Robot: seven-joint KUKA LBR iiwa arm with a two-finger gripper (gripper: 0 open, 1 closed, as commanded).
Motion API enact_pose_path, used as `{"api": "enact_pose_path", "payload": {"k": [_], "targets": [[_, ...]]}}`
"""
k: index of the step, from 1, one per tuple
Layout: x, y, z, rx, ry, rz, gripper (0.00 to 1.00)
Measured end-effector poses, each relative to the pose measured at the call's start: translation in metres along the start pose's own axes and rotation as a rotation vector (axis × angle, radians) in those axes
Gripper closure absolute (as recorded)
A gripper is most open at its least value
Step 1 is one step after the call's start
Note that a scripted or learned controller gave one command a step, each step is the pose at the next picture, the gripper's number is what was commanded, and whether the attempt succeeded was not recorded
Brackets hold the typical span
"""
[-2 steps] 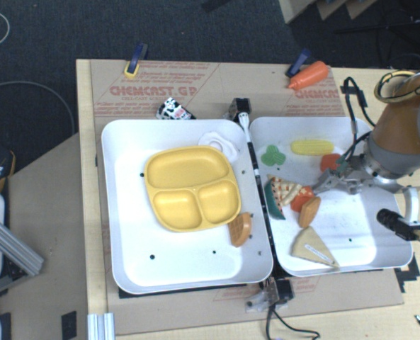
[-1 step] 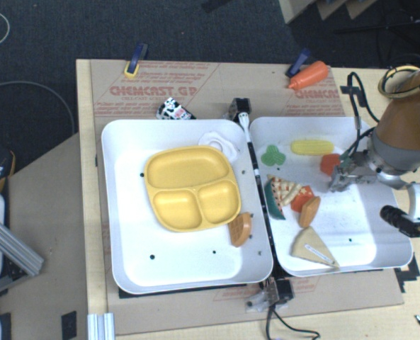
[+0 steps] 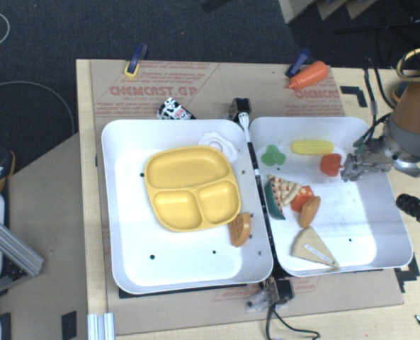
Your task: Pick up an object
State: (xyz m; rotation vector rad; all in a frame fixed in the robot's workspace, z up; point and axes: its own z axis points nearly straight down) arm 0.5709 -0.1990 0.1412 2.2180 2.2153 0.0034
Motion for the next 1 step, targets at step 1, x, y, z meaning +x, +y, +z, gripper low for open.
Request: {"api": "enact_pose_path", "payload": {"k": [1], "targets": [[-0.0056,-0.0004,-0.0448,-0.001,0.000,-0.001,1.00]]}}
